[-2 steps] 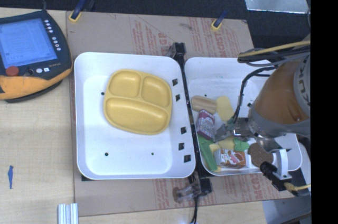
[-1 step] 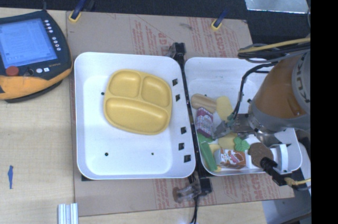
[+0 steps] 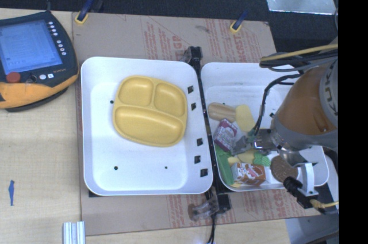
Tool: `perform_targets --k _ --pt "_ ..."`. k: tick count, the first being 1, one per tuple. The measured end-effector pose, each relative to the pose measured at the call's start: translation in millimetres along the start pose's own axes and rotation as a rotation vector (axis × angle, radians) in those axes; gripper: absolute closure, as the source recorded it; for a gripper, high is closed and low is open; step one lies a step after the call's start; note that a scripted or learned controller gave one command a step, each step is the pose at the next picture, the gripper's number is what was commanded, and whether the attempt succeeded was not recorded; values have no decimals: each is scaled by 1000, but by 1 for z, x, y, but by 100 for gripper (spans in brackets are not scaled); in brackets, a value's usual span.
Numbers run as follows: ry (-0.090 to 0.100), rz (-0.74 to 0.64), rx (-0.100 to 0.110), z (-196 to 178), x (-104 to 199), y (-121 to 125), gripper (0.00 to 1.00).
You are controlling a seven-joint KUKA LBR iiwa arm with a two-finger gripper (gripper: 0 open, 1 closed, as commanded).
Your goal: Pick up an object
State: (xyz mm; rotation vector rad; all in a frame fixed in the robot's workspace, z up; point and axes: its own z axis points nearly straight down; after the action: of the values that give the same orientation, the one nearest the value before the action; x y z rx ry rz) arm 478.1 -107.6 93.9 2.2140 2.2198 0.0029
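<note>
The arm's end effector (image 3: 257,144) hangs low over small packets (image 3: 244,165) heaped in the right bin (image 3: 230,73), its grip impossible to judge from here; packet lettering is unreadable, and a yellow divided tray (image 3: 150,110) lies in the left bin (image 3: 95,122)

Your arm (image 3: 305,107) is crowding the right bin (image 3: 230,73), clutter (image 3: 238,148) is blocking its floor, yellow tray (image 3: 151,110) is occupying the left bin (image 3: 98,139).

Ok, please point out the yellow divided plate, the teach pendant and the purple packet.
Yellow divided plate (image 3: 150,110): camera view, on the ridge between its compartments.
Teach pendant (image 3: 29,50): camera view, on its blue screen.
Purple packet (image 3: 225,134): camera view, on its middle.
</note>
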Motion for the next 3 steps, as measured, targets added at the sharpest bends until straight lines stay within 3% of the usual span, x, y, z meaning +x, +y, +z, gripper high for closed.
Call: perform_targets --k 1,2,3 --pt "3 -2 3 1 -9 43 0" --pt "2 1 2 0 -1 -2 0" --pt "3 -3 2 -11 -2 0 100"
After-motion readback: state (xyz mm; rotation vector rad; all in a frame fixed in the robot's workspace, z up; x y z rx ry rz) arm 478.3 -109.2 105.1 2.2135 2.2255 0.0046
